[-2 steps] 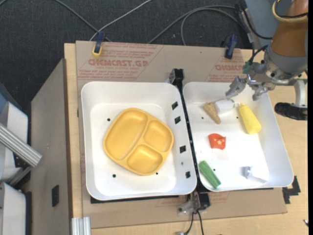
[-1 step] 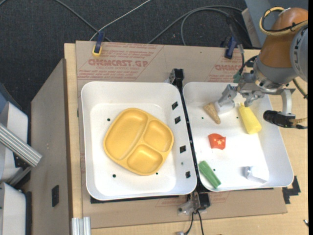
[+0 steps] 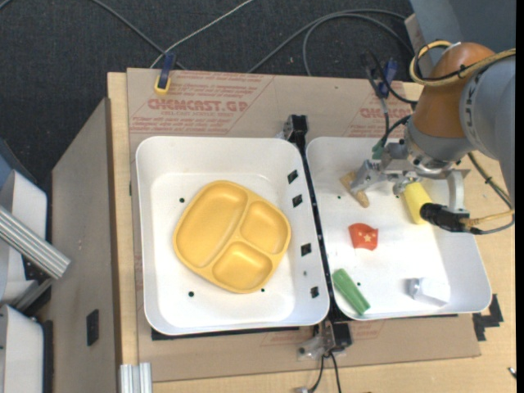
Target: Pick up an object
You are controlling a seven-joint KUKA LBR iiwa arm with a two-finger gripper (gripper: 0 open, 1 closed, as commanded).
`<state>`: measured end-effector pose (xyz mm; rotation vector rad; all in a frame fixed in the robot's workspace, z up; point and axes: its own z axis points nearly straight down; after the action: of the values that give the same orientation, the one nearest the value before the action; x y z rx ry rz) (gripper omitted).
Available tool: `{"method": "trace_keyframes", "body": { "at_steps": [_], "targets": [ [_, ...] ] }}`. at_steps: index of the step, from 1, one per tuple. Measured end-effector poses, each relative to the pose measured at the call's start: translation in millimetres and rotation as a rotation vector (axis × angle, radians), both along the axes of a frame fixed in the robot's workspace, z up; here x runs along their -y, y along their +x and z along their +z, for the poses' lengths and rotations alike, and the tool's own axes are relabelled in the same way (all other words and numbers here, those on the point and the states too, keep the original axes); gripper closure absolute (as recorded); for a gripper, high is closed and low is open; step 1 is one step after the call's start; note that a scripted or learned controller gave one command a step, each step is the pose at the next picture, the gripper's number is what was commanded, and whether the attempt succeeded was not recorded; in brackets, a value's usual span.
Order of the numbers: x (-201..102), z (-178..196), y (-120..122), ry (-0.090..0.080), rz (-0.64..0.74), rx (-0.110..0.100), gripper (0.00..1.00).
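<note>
Hand [image 3: 385,173] near right bin's [image 3: 467,301] far edge.

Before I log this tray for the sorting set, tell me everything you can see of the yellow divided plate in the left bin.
The yellow divided plate looks like smooth moulded plastic, rounded in outline, with three compartments: one long one on its left and two smaller ones on its right. All three hold nothing. It lies flat, right side up, turned at a slant, near the middle of the left bin, resting on the floor of that bin. Nothing else touches it.
</note>
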<state>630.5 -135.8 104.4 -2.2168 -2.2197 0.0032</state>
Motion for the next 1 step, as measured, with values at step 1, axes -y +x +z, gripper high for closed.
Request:
{"method": "trace_keyframes", "body": {
  "at_steps": [1],
  "targets": [
    [0.0,14.3,1.5,-0.001,-0.001,0.006,1.0]
  ]
}}
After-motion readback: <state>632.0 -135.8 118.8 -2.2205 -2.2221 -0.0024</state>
